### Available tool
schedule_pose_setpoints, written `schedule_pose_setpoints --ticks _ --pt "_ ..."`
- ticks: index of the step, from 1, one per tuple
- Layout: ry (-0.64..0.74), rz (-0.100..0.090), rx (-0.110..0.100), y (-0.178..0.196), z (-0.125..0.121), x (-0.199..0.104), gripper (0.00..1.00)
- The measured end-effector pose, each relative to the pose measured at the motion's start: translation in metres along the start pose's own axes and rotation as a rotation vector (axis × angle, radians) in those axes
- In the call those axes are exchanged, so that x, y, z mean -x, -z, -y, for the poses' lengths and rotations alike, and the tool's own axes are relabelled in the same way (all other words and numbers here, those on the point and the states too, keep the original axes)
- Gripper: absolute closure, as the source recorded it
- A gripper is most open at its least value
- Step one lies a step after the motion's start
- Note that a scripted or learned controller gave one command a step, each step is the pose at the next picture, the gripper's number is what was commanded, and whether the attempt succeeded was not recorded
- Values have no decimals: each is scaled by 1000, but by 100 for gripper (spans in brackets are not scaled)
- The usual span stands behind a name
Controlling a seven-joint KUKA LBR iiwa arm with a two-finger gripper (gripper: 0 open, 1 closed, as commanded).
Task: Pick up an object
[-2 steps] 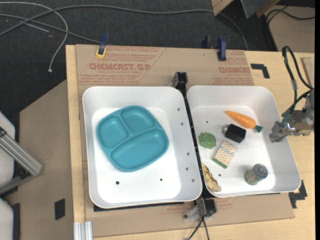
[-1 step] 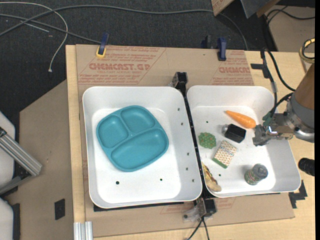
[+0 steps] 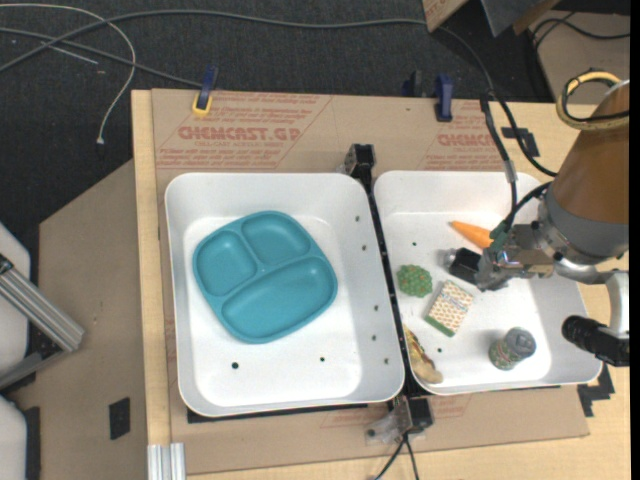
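The right bin (image 3: 440,193) holds several small objects: an orange carrot (image 3: 470,232) at the back, a green broccoli-like piece (image 3: 415,280), a patterned flat packet (image 3: 449,309), a small grey-green can (image 3: 513,348) near the front, and a tan banana-like piece (image 3: 422,357) along the front left wall. My gripper (image 3: 478,268) hangs low over the bin's middle, just right of the green piece, below the carrot's tip and above the packet. A dark part of it sits close to the bin floor. I cannot see an object between its fingers.
The left bin (image 3: 200,368) holds a teal divided plate (image 3: 264,274). A black clamp (image 3: 359,158) sits at the back where the bins meet. The arm's grey and orange body (image 3: 595,183) covers the right bin's far right side. Cables run across the bench behind.
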State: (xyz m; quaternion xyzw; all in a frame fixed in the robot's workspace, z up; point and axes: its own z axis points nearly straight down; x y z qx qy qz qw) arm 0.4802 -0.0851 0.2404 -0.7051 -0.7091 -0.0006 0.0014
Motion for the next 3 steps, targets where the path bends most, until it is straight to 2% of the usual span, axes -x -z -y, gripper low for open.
schedule_pose_setpoints --ticks 2,3 --pt "1 1 2 7 -5 -115 100" --pt "0 1 -3 -10 -7 -170 100"
